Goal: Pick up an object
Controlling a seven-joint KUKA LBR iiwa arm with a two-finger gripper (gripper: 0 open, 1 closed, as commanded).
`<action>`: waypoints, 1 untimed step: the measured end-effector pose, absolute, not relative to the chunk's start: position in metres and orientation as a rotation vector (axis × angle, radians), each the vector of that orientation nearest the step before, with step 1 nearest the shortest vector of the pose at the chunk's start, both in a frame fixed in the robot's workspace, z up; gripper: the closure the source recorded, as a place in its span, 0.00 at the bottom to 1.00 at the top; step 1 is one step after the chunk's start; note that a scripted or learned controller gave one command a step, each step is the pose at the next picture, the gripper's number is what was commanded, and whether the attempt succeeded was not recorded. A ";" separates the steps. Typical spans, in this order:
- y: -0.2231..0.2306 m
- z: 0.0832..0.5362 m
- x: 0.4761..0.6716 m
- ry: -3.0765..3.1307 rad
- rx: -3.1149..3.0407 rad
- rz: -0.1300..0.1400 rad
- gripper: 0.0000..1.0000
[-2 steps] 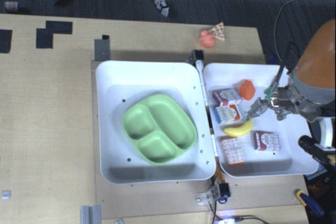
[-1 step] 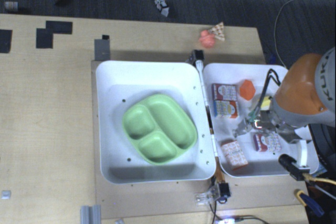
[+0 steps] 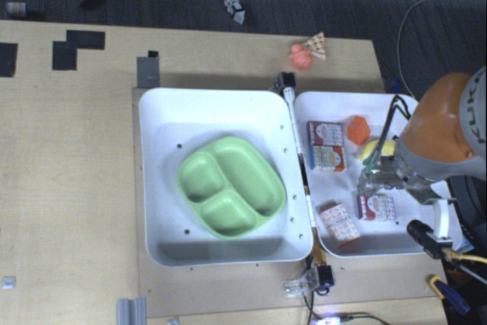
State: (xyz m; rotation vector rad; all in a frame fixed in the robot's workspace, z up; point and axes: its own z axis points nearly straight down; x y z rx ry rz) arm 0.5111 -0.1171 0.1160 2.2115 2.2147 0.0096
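We see the gripper [image 3: 374,180] low in the right bin [image 3: 335,246], hanging from the grey arm with its orange band [image 3: 434,125] that reaches in from the right, and we cannot tell from this slanted view whether its tips are apart or together, since the wrist hardware blurs into the bin floor there. The relation that matters to us is this: the nearest candidate, a small red-and-white carton [image 3: 377,207], lies just below the gripper in the picture, toward the near wall of the bin, close enough that its upper edge seems to meet the tool. Its long axis runs roughly across the bin, left to right. A second carton [image 3: 340,221] lies tilted to the lower left, a third carton [image 3: 326,146] sits further up and left, an orange block [image 3: 358,130] is near the far wall, and a yellow piece [image 3: 373,151] peeks out just above the tool. We judge that nothing is held yet, and that a short shift toward the near wall would put the tool over the closest carton. The left bin [image 3: 152,164] carries only a green divided plate [image 3: 230,184], well apart from the arm
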 end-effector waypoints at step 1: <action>-0.117 0.116 0.511 2.216 2.211 0.009 0.00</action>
